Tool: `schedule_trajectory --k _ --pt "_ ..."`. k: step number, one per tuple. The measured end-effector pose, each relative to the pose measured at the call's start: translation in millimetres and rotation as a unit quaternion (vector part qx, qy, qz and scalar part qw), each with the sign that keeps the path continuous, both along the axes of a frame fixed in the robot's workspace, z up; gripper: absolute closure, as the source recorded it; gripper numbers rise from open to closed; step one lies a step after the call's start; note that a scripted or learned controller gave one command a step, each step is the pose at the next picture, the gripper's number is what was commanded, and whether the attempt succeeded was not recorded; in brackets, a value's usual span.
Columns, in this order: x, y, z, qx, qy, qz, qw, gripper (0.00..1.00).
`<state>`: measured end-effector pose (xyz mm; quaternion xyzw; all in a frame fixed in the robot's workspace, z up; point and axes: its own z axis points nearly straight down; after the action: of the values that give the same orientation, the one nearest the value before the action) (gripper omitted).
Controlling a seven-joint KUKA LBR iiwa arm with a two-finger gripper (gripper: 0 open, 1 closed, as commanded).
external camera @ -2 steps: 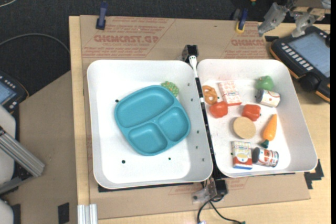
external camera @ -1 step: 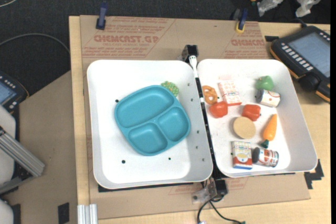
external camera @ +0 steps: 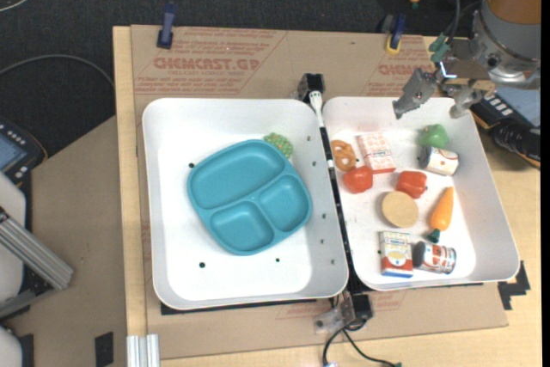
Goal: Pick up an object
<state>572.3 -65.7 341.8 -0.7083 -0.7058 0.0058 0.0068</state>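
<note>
Two white bins sit on the desk [external camera: 129, 185]; the right bin [external camera: 494, 219] holds crowded toy food — carrot [external camera: 442, 208] beside red pepper [external camera: 412, 182]. End effector [external camera: 436, 103] hovers spread, gripping nothing; it might nudge neighbours instead.

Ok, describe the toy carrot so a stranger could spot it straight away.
Start at the right-hand white bin, the one crowded with toy food. Along its right side, below the red toy pepper and beside the round tan disc, lies the toy carrot. It is the one long, tapering orange piece, standing on a slant with a dark tip at its lower end.
</note>
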Motion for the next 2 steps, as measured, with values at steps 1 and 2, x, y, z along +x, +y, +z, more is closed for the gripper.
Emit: schedule_trajectory --k 1,2 --pt "-23 26 71 -0.0006 -0.013 0.003 0.9999 0.0" --pt "-57 29 124 -0.0008 -0.014 0.002 0.9999 0.0"
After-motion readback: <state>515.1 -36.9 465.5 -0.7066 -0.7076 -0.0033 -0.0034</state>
